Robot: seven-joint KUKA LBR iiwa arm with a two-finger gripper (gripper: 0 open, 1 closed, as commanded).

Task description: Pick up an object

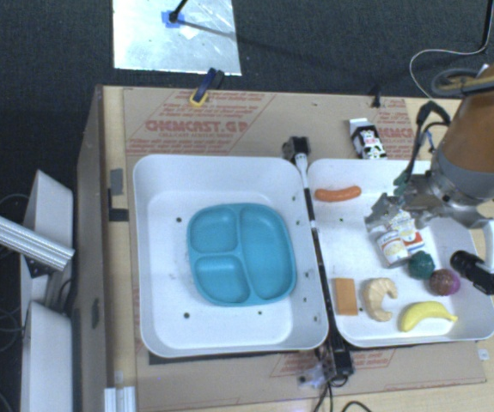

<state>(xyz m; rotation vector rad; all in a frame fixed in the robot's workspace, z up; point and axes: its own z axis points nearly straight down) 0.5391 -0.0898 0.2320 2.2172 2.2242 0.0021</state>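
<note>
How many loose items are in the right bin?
7: sausage at top, can under the gripper, teal ball, purple ball, banana, croissant, cracker. The arm may hide more.

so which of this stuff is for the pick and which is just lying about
For the pick: end effector, small white bottle, sausage, banana, croissant, cracker, purple fruit, dark green fruit.

Lying about: blue divided plate, foil sheet.

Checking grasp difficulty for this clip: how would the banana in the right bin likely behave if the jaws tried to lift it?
The banana looks like a smooth toy, so probably light, stiff, somewhat slippery. Its curve may make it pivot when pinched off-centre. It lies near the right bin wall, limiting approach.
</note>
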